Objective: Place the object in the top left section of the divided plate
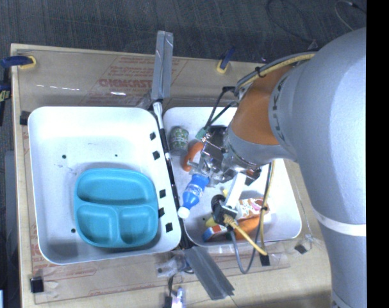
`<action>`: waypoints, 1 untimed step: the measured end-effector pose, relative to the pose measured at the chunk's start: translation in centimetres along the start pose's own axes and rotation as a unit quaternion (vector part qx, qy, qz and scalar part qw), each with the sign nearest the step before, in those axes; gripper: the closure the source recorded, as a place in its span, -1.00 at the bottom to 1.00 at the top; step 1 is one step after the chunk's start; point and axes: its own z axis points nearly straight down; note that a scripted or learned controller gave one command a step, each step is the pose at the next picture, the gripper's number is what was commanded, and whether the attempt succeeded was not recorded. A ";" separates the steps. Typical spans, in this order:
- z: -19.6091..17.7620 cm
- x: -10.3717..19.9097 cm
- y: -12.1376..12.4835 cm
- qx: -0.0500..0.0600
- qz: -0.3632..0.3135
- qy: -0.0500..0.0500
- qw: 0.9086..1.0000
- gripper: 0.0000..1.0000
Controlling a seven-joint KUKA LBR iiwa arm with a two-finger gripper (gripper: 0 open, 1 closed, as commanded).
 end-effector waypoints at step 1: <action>0.2 5.1 -5.2 0.002 0.061 -0.002 0.998 1.00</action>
